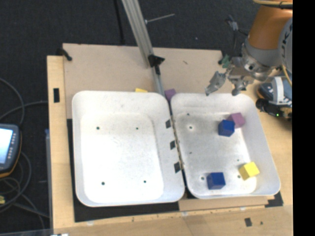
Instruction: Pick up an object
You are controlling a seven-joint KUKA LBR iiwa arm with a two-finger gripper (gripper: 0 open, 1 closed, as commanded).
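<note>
Blocks [226, 128] crowd the right bin's [197, 136] edges; gripper [226, 86] spread wide above its far rim.

two shallow white bins sit side by side on the bench, a left bin [88, 132] and a right bin [197, 151]. taking the right bin as the landmark: inside it are four blocks. two are blue, one blue block [226, 128] toward its far side and another blue block [215, 180] by its near rim. one purple block [237, 119] sits just beside the far blue one. one yellow block [249, 170] lies near its near right corner.
</note>
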